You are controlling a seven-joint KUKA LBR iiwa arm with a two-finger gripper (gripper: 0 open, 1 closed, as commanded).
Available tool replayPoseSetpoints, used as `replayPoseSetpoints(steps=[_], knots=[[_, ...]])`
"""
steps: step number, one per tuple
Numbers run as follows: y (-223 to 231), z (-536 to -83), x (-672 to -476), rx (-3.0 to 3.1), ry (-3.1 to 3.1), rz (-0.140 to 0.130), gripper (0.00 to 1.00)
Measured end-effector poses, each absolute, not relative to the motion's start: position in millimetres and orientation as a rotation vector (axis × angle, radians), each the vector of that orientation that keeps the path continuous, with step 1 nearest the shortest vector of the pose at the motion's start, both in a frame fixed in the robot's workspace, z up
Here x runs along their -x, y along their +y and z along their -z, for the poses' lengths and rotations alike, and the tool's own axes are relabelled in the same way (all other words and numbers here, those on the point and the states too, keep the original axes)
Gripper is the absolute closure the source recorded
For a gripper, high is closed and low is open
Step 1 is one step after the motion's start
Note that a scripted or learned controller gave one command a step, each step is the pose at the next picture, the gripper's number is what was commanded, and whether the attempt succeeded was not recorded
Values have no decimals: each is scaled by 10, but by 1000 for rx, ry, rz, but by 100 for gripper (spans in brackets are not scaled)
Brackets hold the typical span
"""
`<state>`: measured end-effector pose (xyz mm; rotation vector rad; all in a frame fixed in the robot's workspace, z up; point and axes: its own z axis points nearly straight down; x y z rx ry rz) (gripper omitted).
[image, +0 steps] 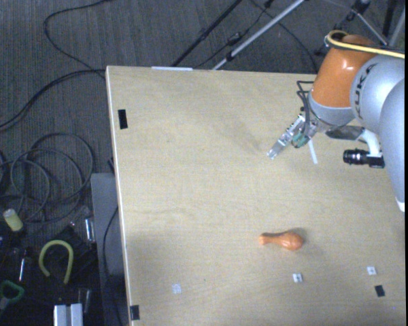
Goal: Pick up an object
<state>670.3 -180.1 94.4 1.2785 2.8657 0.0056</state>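
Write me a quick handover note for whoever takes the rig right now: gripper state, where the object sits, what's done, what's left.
Gripper: raised over the upper right part of the bench top, fingers spread open, nothing between them.
Object: a small orange pear-shaped piece lies on its side on the bench, nearer the camera than the gripper, well apart from it.
Done: no pick yet; the object is untouched on the surface.
Left: bring the gripper over the orange piece, descend, close on it, lift.

view: one fixed overhead camera | angle: slanted down | covers: counter (204,182), floor at left | range: moderate
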Motion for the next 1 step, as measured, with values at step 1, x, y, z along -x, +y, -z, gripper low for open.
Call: replayPoseSetpoints(steps=[1], knots=[[-725, -1842, -6517, -1363, 2829, -4, 100]])
